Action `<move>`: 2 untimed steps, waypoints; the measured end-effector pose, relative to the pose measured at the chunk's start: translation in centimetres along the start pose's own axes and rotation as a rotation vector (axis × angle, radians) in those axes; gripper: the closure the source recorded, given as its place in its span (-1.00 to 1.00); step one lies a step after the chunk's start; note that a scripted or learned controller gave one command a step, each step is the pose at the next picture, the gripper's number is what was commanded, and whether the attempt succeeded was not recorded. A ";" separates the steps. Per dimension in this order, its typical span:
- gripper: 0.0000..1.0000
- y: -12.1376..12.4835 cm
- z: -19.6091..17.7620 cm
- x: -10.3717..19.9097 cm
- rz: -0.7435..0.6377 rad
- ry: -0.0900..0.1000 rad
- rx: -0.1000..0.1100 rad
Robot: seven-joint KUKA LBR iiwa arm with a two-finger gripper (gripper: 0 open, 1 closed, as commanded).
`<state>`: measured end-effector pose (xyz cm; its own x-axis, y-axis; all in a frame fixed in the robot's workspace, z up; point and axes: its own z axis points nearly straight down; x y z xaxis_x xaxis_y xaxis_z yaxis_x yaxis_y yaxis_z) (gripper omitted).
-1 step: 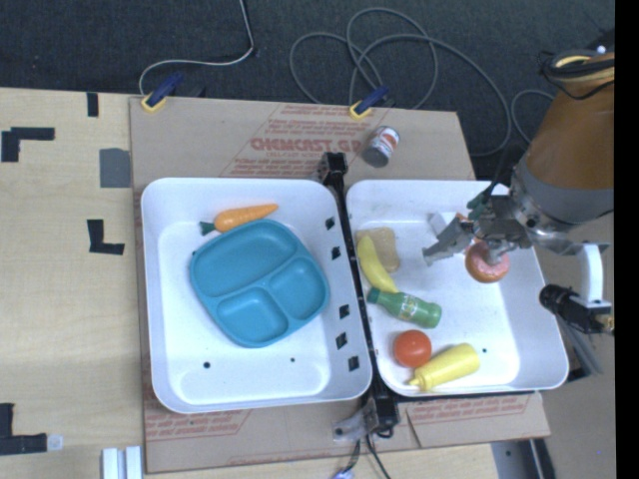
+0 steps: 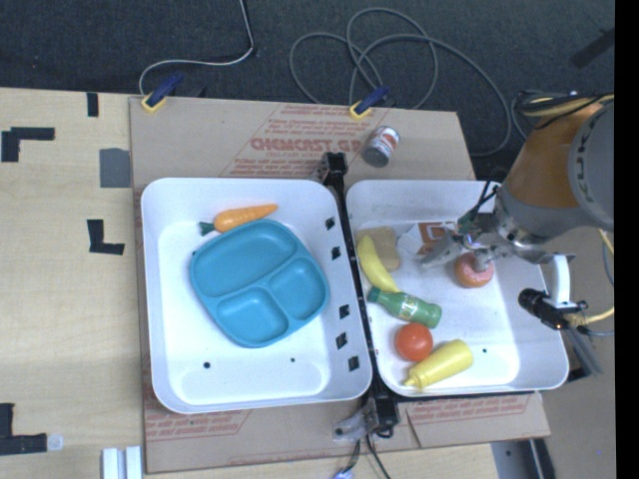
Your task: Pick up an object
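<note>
- Pink-red round toy fruit (image 2: pixel 473 271) in the right bin (image 2: pixel 529 367), near its far right part — just beneath the gripper (image 2: pixel 469 250).
- Gripper low over that fruit, touching or nearly touching its top; whether spread or pressed together, cannot tell from this slant.
- Grey arm (image 2: pixel 569 183) with an orange band reaching in from the right, above the bin's right wall.
- Just left of the gripper, a small brown-and-white item (image 2: pixel 431 236) on the bin floor, too blurred to name.
- Further left, a yellow banana (image 2: pixel 374 262) lying lengthwise near the divider, with a pale object (image 2: pixel 389 258) just beside it.
- Green bottle (image 2: pixel 407 306) lying on its side near the banana's lower end.
- Red tomato (image 2: pixel 413 341) just below the bottle, and a yellow squeeze bottle (image 2: pixel 439 363) tipped over beside it, near the bin's front wall.
- Left bin (image 2: pixel 165 367) holding a blue three-compartment plate (image 2: pixel 260 282) — an orange carrot (image 2: pixel 243 217) lying just beyond its far edge.
- Outside the bins, a small grey can (image 2: pixel 380 146) on its side on the cardboard sheet (image 2: pixel 290 138).
- Loose cables (image 2: pixel 399 58) on the dark floor beyond.
</note>
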<state>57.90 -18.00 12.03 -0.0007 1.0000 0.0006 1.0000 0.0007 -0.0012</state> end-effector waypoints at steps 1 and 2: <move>-1.00 5.4 3.2 2.8 0.012 -0.004 0.037; -1.00 6.7 3.1 3.4 0.010 -0.011 0.027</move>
<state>64.59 -14.62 8.92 0.0092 0.9999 -0.0102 0.9996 -0.0094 -0.0279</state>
